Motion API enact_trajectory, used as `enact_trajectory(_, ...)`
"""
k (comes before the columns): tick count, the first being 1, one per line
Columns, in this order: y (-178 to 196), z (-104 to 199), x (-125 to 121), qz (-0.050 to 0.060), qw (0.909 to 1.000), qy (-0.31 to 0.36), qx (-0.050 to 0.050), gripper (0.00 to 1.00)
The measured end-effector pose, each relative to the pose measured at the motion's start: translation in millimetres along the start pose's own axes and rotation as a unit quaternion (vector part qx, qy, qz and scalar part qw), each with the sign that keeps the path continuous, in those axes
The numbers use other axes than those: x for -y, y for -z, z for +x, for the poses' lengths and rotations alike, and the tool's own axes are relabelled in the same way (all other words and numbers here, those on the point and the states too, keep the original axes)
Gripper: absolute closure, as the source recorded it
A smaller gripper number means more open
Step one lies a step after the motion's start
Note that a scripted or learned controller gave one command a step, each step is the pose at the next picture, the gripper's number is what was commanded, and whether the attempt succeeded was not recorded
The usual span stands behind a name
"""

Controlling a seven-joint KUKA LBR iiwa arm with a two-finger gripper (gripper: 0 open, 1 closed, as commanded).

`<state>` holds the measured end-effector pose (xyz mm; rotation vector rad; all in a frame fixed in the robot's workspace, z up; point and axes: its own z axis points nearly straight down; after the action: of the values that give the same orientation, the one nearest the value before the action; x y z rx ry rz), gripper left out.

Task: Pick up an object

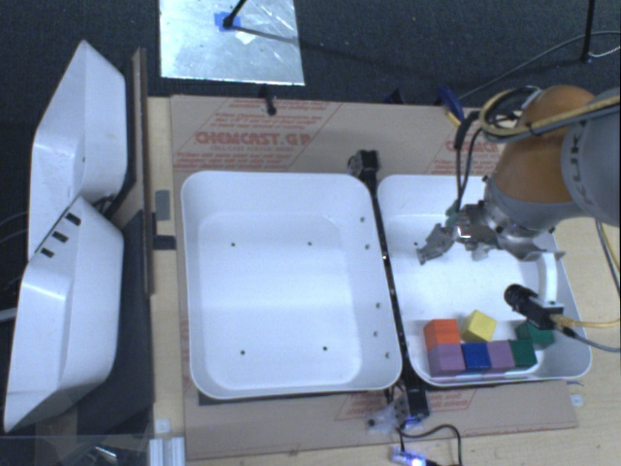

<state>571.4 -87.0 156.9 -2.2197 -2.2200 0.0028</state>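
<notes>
The bench (320, 124), covered with printed brown board, carries two shallow white bins side by side. The left bin (286, 280) sits beside the right bin (417, 202), their rims touching along the middle. The grey arm (543, 163) with its orange band reaches over the right bin. Its hand (437, 243) hangs above that bin's bare floor; whether it is open or closed I cannot tell, since the view is too blurred there. The blocks lie clustered in the near corner: purple block (446, 359), orange block (442, 331), yellow block (478, 325), blue block (475, 356), green block (525, 349).
</notes>
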Motion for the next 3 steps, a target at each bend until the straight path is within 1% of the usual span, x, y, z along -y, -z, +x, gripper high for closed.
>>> enact_trajectory(1, -47.9, -7.3, 6.7, 0.000, 1.0000, 0.000, 0.000, 0.00)
enact_trajectory(2, -35.2, -7.3, 5.2, -0.002, 1.0000, 0.000, 0.000, 1.00)
enact_trajectory(3, 25.3, -10.4, -1.8, -0.004, 1.0000, 0.000, 0.000, 1.00)
